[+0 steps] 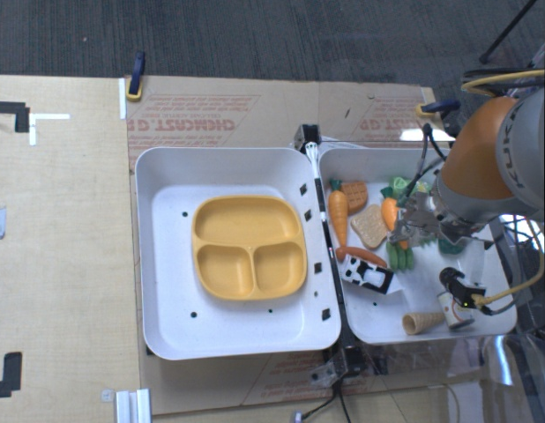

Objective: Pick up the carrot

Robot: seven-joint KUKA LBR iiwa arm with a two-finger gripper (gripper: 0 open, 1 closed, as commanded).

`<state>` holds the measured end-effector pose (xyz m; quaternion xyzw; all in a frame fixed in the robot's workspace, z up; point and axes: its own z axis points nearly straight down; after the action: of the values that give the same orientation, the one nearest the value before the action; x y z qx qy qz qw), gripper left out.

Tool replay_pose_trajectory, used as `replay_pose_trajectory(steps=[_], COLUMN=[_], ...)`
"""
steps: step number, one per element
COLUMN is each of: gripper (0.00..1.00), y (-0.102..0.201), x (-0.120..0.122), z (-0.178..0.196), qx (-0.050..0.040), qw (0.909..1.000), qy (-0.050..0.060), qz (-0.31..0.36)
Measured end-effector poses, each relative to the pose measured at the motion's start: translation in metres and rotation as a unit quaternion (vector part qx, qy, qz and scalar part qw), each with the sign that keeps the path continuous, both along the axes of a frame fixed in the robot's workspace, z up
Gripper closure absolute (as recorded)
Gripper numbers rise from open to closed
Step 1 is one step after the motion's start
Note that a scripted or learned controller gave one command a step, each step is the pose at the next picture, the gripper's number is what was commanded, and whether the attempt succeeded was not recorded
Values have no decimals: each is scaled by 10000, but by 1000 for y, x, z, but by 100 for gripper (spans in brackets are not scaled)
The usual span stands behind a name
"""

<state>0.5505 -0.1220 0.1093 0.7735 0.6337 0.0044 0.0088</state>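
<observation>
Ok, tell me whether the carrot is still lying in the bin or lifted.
Lying in the bin. The carrot rests flat along the right bin's left wall, apart from the gripper.

orange carrot (pixel 339 216), yellow tray (pixel 250 246), white bins (pixel 158 236).

We read red print on the brown cardboard sheet (pixel 221 115) that lies under the two white bins: it stands upside down and mirrored, and seems to spell "CHEMIST GR". More red lettering shows on the cardboard behind the right bin (pixel 398 123), too partial to make out.
</observation>
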Motion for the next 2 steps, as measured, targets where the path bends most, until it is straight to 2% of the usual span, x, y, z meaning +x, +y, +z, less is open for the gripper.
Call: replay_pose_trajectory(steps=[1, 2], gripper=[100, 0], y=[81, 80], x=[7, 7], z=[82, 82], qx=[13, 13], qw=[9882, 9882], qy=[87, 87], qz=[1532, 1529])
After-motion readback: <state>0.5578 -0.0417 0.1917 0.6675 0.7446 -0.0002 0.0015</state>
